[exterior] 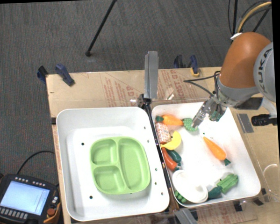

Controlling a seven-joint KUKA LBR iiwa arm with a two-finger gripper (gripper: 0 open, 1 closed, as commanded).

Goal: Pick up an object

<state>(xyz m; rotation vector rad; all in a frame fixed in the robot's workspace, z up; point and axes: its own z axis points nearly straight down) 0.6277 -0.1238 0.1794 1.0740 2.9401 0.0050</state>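
Lowest in view, a black teach pendant with a lit screen sits at seven o'clock, outside the left white bin holding a green divided plastic plate. In the right white bin, the gripper hangs at twelve o'clock, just beside a small green toy. I judge this the approach step; next it must descend squarely. Whether the pincer is apart or together, I cannot tell. An orange plastic carrot lies at centre.
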